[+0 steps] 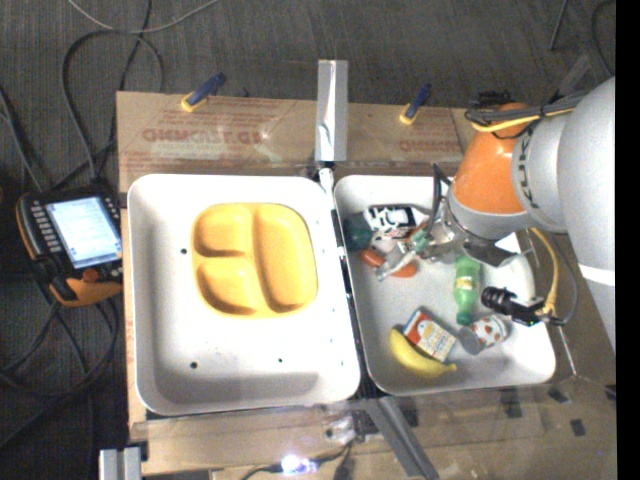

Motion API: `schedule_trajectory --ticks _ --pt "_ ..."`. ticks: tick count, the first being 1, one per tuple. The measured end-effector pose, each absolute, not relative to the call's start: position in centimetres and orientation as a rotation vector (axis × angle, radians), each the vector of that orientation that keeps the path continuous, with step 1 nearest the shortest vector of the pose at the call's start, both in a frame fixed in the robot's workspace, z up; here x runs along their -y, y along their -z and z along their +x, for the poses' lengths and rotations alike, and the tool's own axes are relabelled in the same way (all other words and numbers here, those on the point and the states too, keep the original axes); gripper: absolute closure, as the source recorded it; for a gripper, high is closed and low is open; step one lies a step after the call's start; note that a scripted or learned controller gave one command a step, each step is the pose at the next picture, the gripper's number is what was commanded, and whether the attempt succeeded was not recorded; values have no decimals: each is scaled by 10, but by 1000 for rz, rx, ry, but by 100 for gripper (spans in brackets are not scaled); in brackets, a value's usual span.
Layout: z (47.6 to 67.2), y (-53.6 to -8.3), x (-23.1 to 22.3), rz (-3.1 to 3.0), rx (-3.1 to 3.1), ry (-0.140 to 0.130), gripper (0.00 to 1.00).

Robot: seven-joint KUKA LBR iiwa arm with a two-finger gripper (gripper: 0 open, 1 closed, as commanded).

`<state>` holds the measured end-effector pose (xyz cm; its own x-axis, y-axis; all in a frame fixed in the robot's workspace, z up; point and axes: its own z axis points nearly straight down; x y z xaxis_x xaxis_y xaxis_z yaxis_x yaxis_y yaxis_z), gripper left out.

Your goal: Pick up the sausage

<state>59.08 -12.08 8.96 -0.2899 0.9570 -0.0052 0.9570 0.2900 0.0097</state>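
Sausage: small reddish-orange piece (374, 258) in the right bin (540, 366), upper left part, close to the wall shared with the left bin (150, 298).
Tool: (408, 252) low over the right bin's upper middle, below the orange wrist band, the arm entering from the view's right.
Tool state: cannot tell; the tip is tangled in clutter and too small to read.
Key relation: the sausage lies just beside the tool, on its left in the view and slightly lower; touching or apart cannot be settled.
Long axis: appears to run roughly left-right in the view, slightly tilted; outline partly hidden, so this is a judgement.
Grasp: nothing is seen held.
Neighbours: a black-and-white packet (392, 216) just above the sausage; a second red-orange bit (402, 271) just right of it, under the tool, possibly part of the same item.
Other contents: green bottle (466, 288), banana (418, 356), small carton (432, 334), all nearer the view's bottom, well apart from the sausage.
Left bin: holds a yellow tray (255, 258).
Judgement: the coming move calls for a short shift toward the shared wall; the wall and the packet leave little room.
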Motion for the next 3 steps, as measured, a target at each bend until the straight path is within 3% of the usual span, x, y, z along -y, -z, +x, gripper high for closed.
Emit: schedule_trajectory --ticks 1,2,3 --pt "592 -99 120 1863 -2515 -10 100" --pt "647 -183 68 1773 -2592 4 100" --pt "601 -182 52 1400 -2813 5 100"
